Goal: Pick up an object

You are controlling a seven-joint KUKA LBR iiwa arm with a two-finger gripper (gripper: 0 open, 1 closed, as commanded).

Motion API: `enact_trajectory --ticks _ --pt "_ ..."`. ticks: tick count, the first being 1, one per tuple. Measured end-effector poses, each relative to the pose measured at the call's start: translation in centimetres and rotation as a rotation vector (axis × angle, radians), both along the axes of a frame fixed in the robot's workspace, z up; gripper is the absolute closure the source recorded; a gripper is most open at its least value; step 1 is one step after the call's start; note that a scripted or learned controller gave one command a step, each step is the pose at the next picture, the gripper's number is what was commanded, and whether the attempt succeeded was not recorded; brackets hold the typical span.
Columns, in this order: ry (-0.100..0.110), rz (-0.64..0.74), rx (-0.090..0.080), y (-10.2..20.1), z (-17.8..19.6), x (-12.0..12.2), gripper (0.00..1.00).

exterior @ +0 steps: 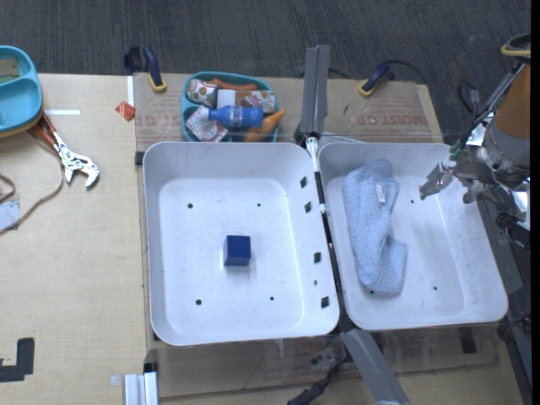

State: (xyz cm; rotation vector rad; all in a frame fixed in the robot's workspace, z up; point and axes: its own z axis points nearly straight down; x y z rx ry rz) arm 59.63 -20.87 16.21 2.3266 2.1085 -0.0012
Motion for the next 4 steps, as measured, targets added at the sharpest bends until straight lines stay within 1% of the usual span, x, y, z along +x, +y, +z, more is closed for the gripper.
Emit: enact_trajectory --ticks 1,2,3,4 --pt "0.001 -0.022 0.001 3.7 -5.9 4.7 0.00" --pt "-0.001 -0.109 0.000 -0.9 1.1 3.9 0.00" --pt "-0.001 -0.017 0.000 3.0 -6.9 6.3 0.00" --pt "-0.001 -0.014 -0.002 2.9 -5.9 6.3 1.00"
